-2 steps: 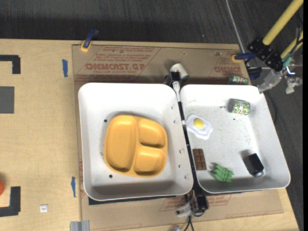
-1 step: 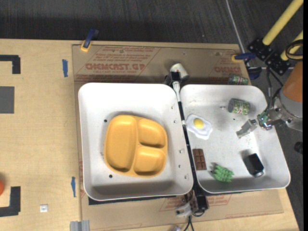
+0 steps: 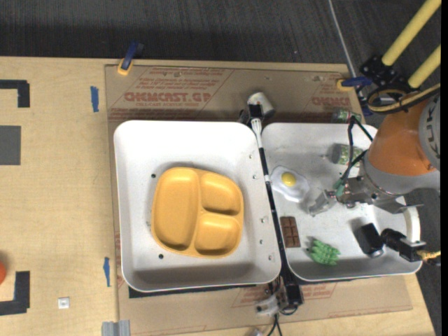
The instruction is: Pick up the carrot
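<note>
Two white bins: the left bin [image 3: 133,187] carries a yellow divided tray [image 3: 198,211], the right bin [image 3: 308,135] the loose items, which is presumably why the arm reaches there. The gripper [image 3: 325,201] sits near that bin's centre, just beside a fried egg [image 3: 289,182]; spread or pressed together, cannot tell. Carrot location is uncertain: an orange scrap [image 3: 2,271] at the bench's left edge may be it, well apart from the gripper.

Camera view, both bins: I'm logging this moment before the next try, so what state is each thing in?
Yellow three-compartment plastic plate: upright, flat in the left white bin.
Fried egg toy, white with a yellow yolk: yolk up, in the right white bin.
Brown chocolate bar toy: lying flat.
Green leafy vegetable toy: lying on the bin floor.
Tool: low over the right bin, fingers unclear.
</note>
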Controlling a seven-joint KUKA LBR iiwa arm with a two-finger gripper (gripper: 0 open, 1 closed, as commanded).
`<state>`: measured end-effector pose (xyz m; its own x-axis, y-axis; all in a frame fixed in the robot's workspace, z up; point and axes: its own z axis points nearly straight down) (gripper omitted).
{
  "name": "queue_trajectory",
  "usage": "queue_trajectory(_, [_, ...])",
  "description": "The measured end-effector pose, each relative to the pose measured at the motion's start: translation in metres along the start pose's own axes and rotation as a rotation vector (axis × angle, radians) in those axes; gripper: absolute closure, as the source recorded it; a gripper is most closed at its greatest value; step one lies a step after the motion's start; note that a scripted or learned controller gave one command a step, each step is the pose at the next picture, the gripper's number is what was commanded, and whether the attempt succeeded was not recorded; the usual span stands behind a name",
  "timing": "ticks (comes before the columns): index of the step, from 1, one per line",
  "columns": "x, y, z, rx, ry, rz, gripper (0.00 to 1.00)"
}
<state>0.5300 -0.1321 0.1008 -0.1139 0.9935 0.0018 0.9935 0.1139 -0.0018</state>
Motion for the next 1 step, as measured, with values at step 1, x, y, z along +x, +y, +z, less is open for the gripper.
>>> queue_trajectory(1, [0.0387, -0.0410, 0.0155, -0.003, -0.001, 0.042, 0.00])
